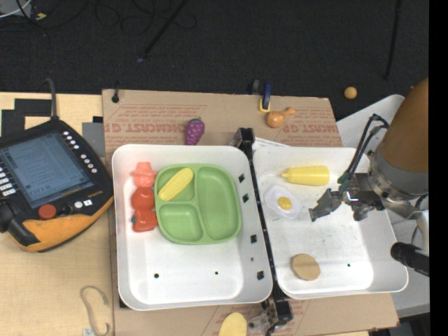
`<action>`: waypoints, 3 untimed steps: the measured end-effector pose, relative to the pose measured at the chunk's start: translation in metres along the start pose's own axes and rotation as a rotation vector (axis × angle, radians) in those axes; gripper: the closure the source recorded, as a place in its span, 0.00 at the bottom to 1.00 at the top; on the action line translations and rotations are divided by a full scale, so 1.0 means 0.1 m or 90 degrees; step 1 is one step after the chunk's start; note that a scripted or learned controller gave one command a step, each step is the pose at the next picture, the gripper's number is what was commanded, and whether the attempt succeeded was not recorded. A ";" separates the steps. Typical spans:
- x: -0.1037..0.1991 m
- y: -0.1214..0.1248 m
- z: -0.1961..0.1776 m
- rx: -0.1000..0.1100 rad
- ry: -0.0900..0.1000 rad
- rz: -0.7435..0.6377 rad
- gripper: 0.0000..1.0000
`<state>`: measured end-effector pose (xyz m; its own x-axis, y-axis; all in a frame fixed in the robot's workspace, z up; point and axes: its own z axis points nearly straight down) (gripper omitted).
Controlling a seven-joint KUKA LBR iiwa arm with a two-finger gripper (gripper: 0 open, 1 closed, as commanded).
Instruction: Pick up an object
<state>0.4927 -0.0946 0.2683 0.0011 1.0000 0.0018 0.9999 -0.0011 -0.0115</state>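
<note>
Your gripper (341, 206) hangs over the right bin (392, 285), its two dark fingers (323, 207) spread apart with nothing between them.

The nearest candidate is the fried egg (283, 203), lying flat on the bin floor just beyond the left fingertip. It looks thin and low, so you need to bring the tips right down to the floor and straddle its edge; a high close would likely slide over it.

A little farther past the fingers, toward the bin's back wall, lies the yellow bottle (306, 176), on its side. Judging by its rounded bulk, it is the easier grasp: turn the wrist so the fingers cross its short width, not its length.

On the other side of the fingers, toward the front rim, the tan disc (305, 267) sits apart from everything, with free room around it.

Well beyond, in the left bin (133, 278), the green plate (210, 215) carrying the corn (174, 183) and the red figure (143, 200) beside it are a long reach; leave them.
</note>
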 end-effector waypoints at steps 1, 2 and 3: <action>0.00 0.01 -0.04 -0.005 -0.001 -0.001 0.00; 0.04 0.00 0.60 -0.001 0.000 -0.001 0.00; 0.12 0.08 1.09 -0.002 0.000 -0.002 0.00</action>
<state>0.4995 -0.0829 0.1589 -0.0016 1.0000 0.0022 1.0000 0.0016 -0.0076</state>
